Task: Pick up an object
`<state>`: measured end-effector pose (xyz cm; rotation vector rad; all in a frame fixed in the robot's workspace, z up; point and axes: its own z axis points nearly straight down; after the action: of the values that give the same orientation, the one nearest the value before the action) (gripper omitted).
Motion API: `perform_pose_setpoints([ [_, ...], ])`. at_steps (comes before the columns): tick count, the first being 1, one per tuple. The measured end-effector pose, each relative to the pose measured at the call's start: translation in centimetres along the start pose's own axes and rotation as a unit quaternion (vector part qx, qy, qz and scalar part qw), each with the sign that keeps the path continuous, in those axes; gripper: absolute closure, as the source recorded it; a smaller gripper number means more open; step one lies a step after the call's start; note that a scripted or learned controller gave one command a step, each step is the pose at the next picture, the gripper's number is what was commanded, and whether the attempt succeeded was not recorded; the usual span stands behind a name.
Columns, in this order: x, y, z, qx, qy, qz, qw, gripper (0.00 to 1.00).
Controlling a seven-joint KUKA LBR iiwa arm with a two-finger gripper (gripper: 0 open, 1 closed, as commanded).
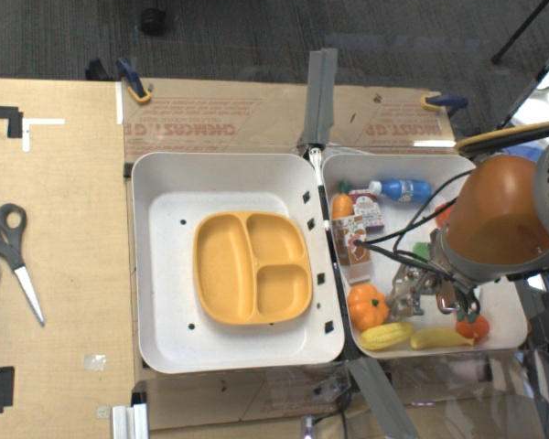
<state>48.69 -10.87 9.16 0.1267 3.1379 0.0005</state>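
Observation:
My gripper (425,298) hangs low inside the right bin (494,167), under the arm's orange band (496,213). Just left of it sits an orange pumpkin-like toy (367,305). Two yellow pieces lie along the bin's front wall, one (385,337) left of the other (440,338). A small red tomato-like toy (473,327) lies at the gripper's right. Further back are a brown packet (353,240), an orange piece (342,206) and a blue bottle (404,190). A green bit (423,249) peeks out beside the arm. I see nothing held.
The left bin (156,254) holds a yellow divided plate (252,267). Scissors (16,254) lie on the bench at far left. Black cables (412,231) trail from the arm over the right bin. The arm hides the bin's right part.

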Motion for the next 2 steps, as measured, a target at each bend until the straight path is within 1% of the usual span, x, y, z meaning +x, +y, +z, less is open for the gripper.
perform_pose_setpoints([
  [1,-12.8,-10.4,-0.3,0.001,-0.003,-0.081,0.9967,1.0],
  [2,-4.5,-8.3,-0.1,0.0,-0.001,-0.058,0.9983,1.0],
])
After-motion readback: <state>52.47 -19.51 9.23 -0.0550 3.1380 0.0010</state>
